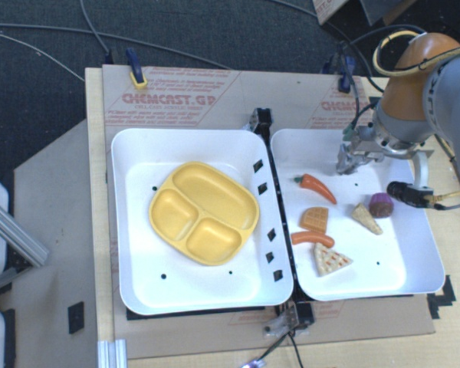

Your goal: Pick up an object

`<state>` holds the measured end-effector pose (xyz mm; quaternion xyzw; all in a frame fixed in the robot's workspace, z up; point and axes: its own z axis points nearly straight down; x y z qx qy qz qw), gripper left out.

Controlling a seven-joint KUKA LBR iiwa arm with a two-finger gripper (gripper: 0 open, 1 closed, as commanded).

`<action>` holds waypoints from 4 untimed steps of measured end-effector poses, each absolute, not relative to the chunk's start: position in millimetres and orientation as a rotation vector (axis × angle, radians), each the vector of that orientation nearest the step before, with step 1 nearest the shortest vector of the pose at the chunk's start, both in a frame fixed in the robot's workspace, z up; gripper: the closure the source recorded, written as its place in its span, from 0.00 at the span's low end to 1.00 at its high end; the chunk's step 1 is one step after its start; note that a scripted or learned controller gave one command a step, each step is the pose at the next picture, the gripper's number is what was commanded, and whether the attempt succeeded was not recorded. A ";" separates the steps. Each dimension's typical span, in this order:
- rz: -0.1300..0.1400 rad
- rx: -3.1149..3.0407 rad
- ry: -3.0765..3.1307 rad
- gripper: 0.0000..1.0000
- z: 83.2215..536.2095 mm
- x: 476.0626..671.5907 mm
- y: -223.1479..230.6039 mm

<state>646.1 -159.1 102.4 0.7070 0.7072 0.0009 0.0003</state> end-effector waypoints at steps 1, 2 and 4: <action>0.006 2.216 2.220 1.00 148.4 651.9 -155.0; 0.006 2.216 2.218 1.00 212.6 654.2 -160.8; 0.000 2.219 2.228 1.00 253.5 639.7 -119.4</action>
